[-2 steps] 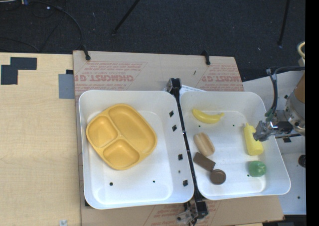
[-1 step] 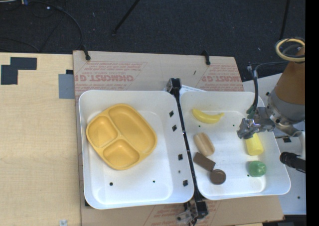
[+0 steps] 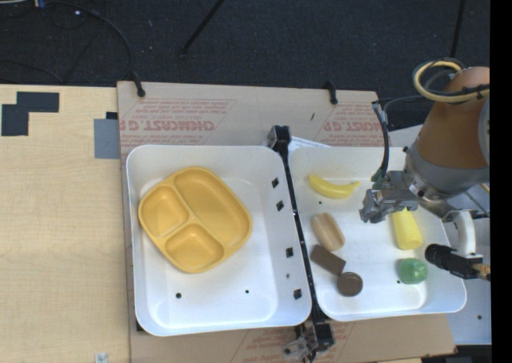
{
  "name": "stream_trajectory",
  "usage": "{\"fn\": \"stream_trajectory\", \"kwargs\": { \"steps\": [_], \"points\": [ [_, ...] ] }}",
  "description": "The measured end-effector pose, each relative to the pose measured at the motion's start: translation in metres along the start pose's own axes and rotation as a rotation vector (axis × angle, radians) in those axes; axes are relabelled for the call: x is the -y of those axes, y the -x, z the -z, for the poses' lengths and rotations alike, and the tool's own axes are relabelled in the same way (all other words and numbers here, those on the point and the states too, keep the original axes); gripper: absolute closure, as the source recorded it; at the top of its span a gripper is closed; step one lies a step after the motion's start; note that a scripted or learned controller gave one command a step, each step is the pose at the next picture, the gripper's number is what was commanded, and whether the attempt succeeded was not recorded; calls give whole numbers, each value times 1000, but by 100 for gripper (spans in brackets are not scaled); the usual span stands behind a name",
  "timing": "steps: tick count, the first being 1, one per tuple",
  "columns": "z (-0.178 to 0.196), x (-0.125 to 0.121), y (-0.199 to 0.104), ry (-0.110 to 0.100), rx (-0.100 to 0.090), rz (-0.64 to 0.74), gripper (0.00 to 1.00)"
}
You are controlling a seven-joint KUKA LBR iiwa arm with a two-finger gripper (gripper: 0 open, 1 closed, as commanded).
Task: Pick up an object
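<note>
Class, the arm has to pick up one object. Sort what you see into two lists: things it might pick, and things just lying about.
Might be picked, all in the right bin: banana, yellow block, green ball, tan roll, brown piece. The tool hovers there.

Lying about: yellow divided plate in the left bin, cardboard sheet, floor cables.

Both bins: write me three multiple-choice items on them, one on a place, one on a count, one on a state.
1. Where does the banana lie?
A. left bin
B. right bin
C. on the bench

2. How many compartments has the yellow tray?
A. three
B. two
C. five

3. How does the tray lie?
A. upside down
B. on its edge
C. flat, open side up

Key: 1 B, since the banana lies near the right bin's far wall, left of the gripper. 2 A, since two ridges part one large and two smaller wells. 3 C, since all its wells face the camera in the left bin.
</note>
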State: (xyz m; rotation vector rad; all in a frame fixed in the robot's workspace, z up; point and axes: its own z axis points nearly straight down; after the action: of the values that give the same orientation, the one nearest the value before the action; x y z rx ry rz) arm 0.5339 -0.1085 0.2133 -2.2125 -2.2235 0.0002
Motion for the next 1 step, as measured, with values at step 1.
{"fn": "stream_trajectory", "kwargs": {
  "steps": [1],
  "points": [
    [-6,-1,-53,-1,0,0,100]
  ]
}}
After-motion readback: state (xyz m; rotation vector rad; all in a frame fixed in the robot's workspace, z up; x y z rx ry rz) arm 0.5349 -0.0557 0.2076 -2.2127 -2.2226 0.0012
